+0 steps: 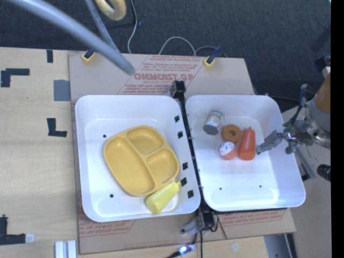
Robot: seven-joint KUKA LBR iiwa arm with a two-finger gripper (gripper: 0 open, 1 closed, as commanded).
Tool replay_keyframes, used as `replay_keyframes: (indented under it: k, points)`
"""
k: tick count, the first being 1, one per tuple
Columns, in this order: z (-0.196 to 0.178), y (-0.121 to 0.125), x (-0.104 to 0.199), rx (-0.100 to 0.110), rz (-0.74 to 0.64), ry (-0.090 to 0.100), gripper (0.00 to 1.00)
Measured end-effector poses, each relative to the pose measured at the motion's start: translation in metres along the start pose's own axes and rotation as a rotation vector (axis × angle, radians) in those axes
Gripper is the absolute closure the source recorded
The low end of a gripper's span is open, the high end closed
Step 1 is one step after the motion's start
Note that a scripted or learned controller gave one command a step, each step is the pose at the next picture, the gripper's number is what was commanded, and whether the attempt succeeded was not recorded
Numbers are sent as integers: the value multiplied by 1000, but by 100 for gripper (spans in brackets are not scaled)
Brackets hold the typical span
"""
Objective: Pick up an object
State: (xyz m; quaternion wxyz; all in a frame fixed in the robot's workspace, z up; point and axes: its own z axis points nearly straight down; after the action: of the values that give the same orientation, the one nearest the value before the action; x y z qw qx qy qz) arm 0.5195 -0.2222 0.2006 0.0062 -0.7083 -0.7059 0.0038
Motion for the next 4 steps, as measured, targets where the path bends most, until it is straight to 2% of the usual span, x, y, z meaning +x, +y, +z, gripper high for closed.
replay_keyframes:
  k: [1, 3, 4]
  points:
    - [-7, 3, 1, -13, -4, -3, 0]
    - [113, 14, 2, -11, -5, -4, 0]
    - [115, 14, 2, -14, -4, -5, 0]
